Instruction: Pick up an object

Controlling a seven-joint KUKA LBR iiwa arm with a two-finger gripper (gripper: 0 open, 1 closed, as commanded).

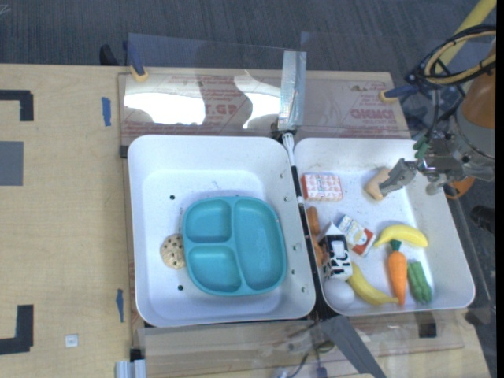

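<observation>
Figure: 2 shallow white bins side by side, seen from above at a slant. Landmark: the teal divided tray point(234, 245), 3 compartments, lying in the left bin point(150, 211). A cookie point(172, 250) touches the tray's left edge. Room in this bin lies above the tray, toward the far rim, and in a narrower strip to its left.

The right bin point(457, 290), right of the tray across the shared rim, holds all other items. Just right of the tray along that rim lie a slim orange piece point(313, 220) and a black-and-white item point(337, 257). Above these sits a red-patterned white packet point(323, 186); a small red-and-white carton point(355, 235) lies farther right. A banana point(368, 288) lies near the front rim, a second banana point(402, 235) farther right, and below it a carrot point(398, 274) just beside a green vegetable point(419, 281). A tan block point(378, 183) rests in the far part of this bin, well right of the tray, apart from the packet. The crowded front half leaves open floor mainly around the block.

The gripper point(403, 173) reaches in from the right, wrist above the bin's right rim, 1 finger point(398, 173) extending toward the block and meeting its right end. Whether the fingers stand apart or together cannot be told, nor whether the block sits between them.
</observation>
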